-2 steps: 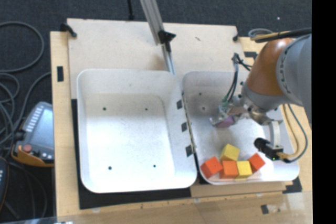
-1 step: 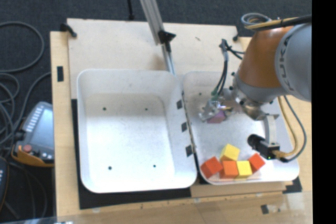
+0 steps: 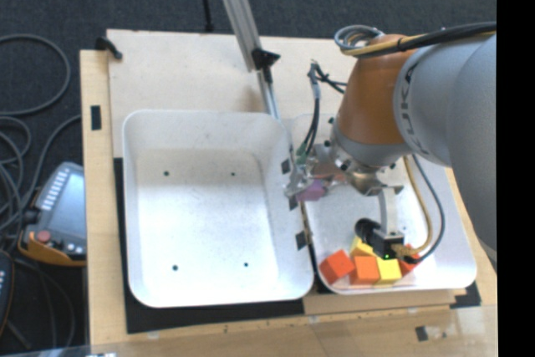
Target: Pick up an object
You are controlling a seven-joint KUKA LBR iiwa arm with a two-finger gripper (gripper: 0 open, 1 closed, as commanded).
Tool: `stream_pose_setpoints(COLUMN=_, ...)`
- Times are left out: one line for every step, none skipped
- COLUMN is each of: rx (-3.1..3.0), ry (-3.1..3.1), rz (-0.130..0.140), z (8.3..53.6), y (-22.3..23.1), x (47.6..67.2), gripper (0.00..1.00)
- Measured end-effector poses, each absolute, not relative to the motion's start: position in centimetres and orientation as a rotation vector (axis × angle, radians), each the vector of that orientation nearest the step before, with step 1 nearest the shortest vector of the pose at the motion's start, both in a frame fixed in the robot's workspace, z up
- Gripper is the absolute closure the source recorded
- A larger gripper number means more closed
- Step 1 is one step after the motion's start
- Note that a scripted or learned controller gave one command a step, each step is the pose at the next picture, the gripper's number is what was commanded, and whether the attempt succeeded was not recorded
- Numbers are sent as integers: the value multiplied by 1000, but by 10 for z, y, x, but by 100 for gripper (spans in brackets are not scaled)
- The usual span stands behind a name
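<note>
Purple object [image 3: 313, 191] sits at our pincer [image 3: 308, 185], raised near the right bin's [image 3: 451, 263] left wall; we cannot tell whether the pincer pinches it. We judge the pick underway, unconfirmed. Orange and yellow blocks [image 3: 364, 267] wait at the near edge.

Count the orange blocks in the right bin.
2: one orange block at the near-left corner of the right bin, another orange block just right of it, beside a yellow block. The arm may hide more.
</note>
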State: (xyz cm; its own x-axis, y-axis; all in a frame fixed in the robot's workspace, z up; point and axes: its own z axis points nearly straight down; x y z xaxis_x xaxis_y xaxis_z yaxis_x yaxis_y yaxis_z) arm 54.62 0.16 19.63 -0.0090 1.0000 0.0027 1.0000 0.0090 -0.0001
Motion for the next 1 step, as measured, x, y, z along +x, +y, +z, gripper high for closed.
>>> stream_pose_setpoints(rx=-2211, ry=-2230, rz=-3, z=196, y=56, x=563, gripper=100)
